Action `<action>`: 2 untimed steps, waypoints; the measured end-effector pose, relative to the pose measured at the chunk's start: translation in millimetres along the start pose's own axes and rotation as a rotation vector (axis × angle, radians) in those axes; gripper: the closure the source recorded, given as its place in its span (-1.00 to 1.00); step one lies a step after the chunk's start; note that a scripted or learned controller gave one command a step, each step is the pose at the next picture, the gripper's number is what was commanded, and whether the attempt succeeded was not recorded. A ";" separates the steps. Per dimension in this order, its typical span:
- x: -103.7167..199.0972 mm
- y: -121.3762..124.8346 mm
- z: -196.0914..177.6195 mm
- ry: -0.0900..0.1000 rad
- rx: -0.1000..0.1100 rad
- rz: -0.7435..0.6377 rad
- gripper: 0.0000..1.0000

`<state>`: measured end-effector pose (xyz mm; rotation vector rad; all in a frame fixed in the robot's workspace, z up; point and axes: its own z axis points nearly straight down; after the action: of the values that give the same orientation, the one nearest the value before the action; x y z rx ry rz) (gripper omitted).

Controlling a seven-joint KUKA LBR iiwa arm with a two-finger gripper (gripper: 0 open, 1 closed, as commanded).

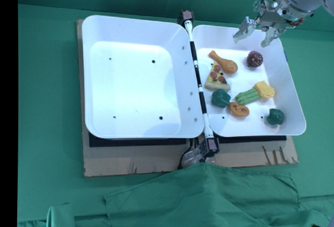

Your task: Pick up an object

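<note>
Evidently the gripper (pixel 257 32) hung open and empty above the right bin (pixel 292 93); centring over the dark red ball (pixel 254 58) before descending seemed wisest.

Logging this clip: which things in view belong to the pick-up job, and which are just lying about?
Job:
gripper, open above the right bin
drumstick
pizza slice
dark red ball
corn cob
pretzel
two green pieces

Lying about:
left bin
cardboard sheet
green cloth
</note>
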<state>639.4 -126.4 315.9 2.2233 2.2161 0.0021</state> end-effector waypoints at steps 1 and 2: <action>7.3 -66.8 62.0 0.001 0.009 0.002 -1.00; 3.2 -107.0 119.4 -0.005 -0.017 -0.001 -1.00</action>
<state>532.7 -122.9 196.2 2.2108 2.2070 0.0152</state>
